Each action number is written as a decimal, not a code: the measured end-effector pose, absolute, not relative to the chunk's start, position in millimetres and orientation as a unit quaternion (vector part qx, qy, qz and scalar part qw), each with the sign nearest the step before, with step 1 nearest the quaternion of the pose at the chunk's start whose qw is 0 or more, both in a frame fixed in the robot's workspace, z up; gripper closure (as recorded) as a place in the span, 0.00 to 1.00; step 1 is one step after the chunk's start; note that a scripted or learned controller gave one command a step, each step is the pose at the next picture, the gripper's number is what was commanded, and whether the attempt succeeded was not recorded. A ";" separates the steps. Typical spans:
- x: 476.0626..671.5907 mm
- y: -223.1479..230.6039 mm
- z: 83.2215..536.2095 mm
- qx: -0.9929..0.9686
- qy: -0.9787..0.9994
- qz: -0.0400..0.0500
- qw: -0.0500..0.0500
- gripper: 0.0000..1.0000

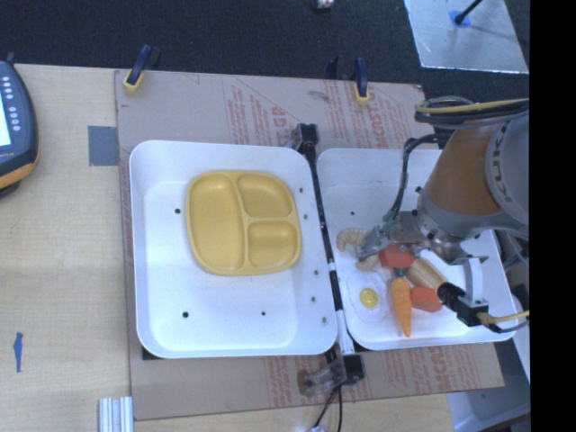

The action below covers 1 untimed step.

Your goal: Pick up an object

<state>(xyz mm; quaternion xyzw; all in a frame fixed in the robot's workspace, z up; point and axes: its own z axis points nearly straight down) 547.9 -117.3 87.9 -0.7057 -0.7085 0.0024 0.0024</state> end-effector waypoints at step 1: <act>548.9 -118.7 103.6 -0.706 -0.709 0.001 0.000 1.00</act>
